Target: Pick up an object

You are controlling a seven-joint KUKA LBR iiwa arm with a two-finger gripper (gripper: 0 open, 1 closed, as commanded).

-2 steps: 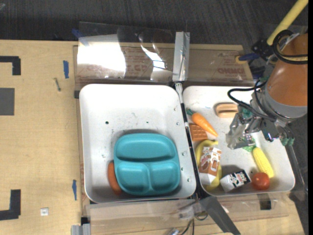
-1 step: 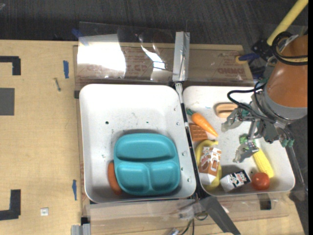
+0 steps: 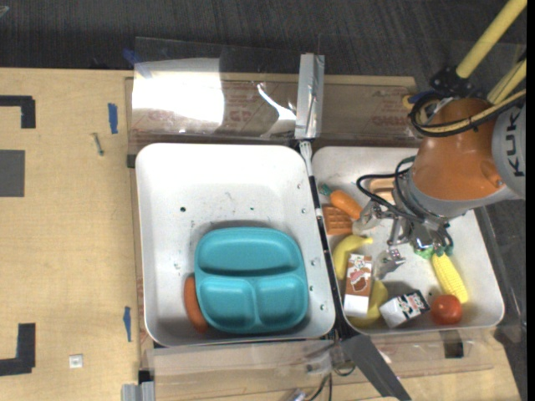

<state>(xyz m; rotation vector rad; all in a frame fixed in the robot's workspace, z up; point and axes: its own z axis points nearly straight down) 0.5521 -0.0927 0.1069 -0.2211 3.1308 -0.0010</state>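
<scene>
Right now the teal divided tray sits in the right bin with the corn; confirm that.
Wrong bin. The camera view shows the teal divided tray in the left bin; the corn lies in the right bin.

Two white bins sit side by side. The left bin (image 3: 167, 190) holds a teal divided tray (image 3: 249, 279). Over the right bin (image 3: 489, 266), the gripper (image 3: 394, 253) hangs above a yellow banana (image 3: 349, 247), small cartons, corn (image 3: 449, 276) and a tomato (image 3: 446, 308).
</scene>
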